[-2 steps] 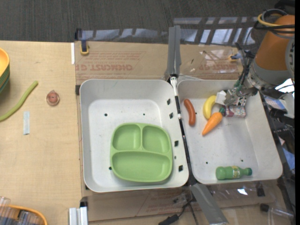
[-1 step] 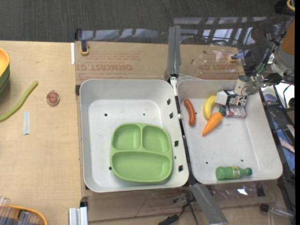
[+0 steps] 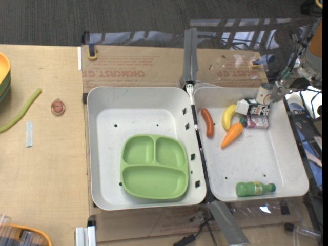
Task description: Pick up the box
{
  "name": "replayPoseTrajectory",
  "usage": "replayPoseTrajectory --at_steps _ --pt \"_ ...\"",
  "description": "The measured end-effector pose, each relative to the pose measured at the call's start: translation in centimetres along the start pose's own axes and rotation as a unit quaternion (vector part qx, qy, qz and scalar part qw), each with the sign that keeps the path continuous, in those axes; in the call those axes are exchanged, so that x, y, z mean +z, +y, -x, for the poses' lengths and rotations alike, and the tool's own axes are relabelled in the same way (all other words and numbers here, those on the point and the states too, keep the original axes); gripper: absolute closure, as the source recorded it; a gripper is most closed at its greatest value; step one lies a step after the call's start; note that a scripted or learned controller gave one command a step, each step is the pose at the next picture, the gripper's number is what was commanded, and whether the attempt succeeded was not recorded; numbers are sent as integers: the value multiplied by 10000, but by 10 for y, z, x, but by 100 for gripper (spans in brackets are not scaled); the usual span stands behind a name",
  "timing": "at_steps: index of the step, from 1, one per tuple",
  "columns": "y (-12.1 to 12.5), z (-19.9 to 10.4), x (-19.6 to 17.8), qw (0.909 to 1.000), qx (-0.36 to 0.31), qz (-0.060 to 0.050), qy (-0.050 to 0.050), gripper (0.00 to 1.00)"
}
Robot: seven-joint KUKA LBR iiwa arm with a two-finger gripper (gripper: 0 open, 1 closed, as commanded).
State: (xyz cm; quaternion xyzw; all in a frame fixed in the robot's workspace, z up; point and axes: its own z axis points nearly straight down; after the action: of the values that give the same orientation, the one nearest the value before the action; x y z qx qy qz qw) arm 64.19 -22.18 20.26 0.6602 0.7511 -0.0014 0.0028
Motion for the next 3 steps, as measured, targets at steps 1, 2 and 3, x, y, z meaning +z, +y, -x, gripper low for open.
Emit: replayPoseTrajectory --at_steps 1,2,3 --pt "19 -10 -60 9952 -980 4 14 100" --pt "20 -10 -70 9951 -991 13 -2 100" --pt "22 -28 -82 9864 -1645 7 18 100"
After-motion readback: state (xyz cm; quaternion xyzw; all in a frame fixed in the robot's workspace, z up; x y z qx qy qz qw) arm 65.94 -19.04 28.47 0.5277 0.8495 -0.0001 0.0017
